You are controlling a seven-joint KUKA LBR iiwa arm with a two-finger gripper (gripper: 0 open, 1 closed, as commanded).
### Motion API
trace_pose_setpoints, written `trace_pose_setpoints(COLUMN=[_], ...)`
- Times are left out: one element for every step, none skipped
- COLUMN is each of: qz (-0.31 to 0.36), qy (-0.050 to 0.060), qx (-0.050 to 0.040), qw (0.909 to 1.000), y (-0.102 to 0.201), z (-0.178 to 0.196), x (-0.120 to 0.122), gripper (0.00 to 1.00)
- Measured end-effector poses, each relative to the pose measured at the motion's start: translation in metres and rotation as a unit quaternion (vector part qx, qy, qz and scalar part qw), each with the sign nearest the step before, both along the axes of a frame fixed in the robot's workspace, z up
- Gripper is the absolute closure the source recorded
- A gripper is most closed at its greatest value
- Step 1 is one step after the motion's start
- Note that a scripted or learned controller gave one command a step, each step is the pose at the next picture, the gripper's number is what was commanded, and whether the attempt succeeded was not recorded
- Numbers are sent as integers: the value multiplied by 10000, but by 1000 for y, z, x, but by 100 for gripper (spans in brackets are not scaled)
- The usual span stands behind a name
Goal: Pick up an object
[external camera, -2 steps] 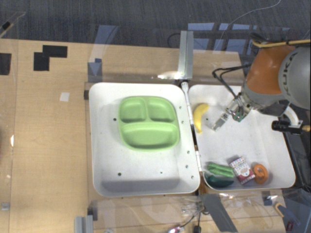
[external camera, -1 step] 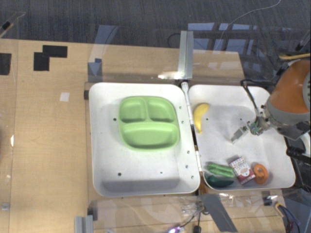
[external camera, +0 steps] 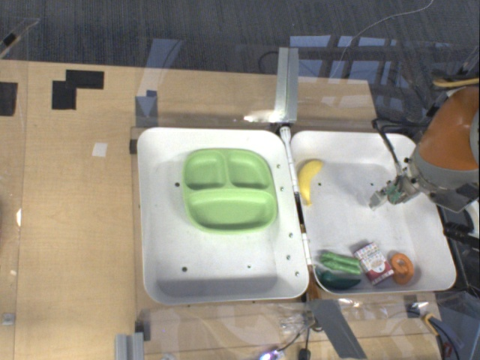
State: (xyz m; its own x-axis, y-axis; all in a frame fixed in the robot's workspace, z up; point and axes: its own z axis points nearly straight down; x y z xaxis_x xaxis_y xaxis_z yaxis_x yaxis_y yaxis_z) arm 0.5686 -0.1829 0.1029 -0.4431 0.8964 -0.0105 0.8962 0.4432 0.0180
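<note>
Banana point(external camera: 308, 179) lies by the right bin's point(external camera: 420, 145) left wall, well apart from the gripper point(external camera: 384, 196) hovering mid-bin to its right, grip state impossible to tell. Bare floor between them. Green vegetable point(external camera: 339, 262), small carton point(external camera: 373, 263), orange fruit point(external camera: 401, 268) crowd the front edge.

Arm point(external camera: 454, 145): cut off by the right edge; visible part is the orange band and some grey wrist.

Gripper point(external camera: 384, 196): small and blurred; finger spacing unreadable.

Small carton point(external camera: 373, 262): label print too small to read.

Dark green item point(external camera: 339, 280), near bin corner: partly under the green vegetable point(external camera: 340, 262); kind unclear.

Cables point(external camera: 442, 334), bottom right: run off the frame.
</note>
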Motion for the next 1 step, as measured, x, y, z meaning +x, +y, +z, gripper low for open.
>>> trace_pose_setpoints(qz=[336], qy=[61], qx=[-5], qw=[9994], y=[64], z=[180], x=[-9], gripper=[100])
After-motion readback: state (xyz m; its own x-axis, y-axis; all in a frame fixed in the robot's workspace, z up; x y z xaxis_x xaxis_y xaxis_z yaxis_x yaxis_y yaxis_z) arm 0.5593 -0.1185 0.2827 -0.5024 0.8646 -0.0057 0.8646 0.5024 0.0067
